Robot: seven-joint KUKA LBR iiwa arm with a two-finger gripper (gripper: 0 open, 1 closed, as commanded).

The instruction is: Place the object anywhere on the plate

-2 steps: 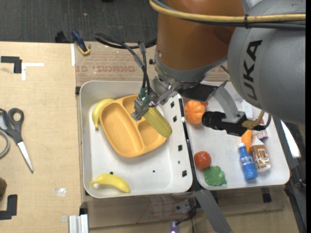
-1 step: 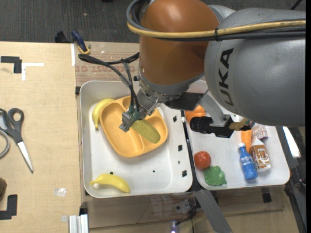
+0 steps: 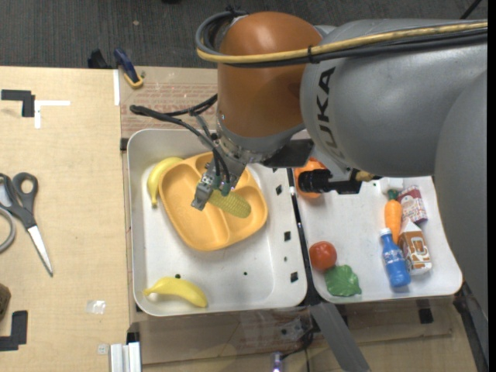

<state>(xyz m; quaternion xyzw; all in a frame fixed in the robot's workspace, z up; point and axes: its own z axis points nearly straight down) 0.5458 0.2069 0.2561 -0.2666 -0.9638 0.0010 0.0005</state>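
The arm reaches down over the left bin (image 3: 263, 285), its gripper (image 3: 213, 186) pinching the corn (image 3: 232, 203) over the plate (image 3: 205, 227).

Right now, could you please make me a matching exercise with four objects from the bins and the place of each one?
Objects:
1. corn cob
2. tomato
3. blue bottle
4. banana

Places:
A. left bin, near its front edge, off the plate
B. on the yellow plate, by the gripper
C. right bin, beside the carrot
D. right bin, just above the green vegetable

Pairs: 1-B, 2-D, 3-C, 4-A
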